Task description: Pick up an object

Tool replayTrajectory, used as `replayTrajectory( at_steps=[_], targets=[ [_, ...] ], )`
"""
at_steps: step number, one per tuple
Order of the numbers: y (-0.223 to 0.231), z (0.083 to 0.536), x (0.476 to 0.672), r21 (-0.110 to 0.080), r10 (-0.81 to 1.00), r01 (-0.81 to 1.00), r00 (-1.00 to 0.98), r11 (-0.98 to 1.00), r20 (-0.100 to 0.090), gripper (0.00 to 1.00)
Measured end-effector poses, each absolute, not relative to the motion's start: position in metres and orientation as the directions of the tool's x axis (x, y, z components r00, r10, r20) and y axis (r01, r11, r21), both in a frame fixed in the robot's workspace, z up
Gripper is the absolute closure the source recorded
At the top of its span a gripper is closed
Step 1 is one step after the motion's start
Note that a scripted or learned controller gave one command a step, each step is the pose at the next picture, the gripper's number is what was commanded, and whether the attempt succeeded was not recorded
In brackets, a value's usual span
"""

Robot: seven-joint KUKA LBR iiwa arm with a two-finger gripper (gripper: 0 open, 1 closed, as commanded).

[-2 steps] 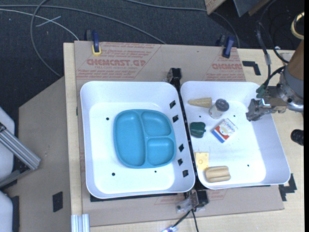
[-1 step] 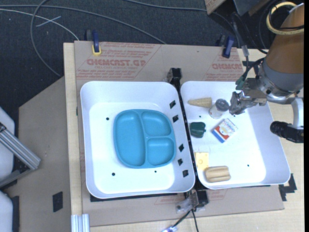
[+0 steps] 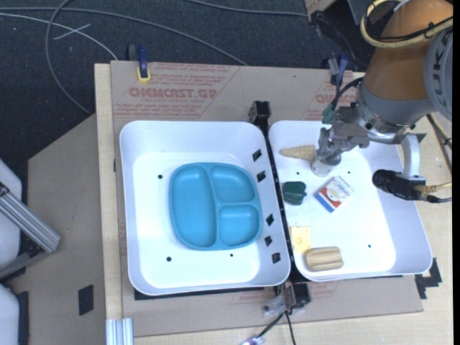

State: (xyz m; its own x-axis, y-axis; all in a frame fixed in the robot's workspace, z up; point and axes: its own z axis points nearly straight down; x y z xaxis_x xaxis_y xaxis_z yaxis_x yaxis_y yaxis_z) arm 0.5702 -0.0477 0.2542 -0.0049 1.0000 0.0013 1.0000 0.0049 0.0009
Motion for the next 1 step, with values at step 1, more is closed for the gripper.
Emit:
replayTrajectory(
  at_steps=[1],
  targets=[
    [-0.0089,0.2448,0.6025,0.002,1.000,1.000,-0.005,0.005,0.001,1.00]
  ],
)
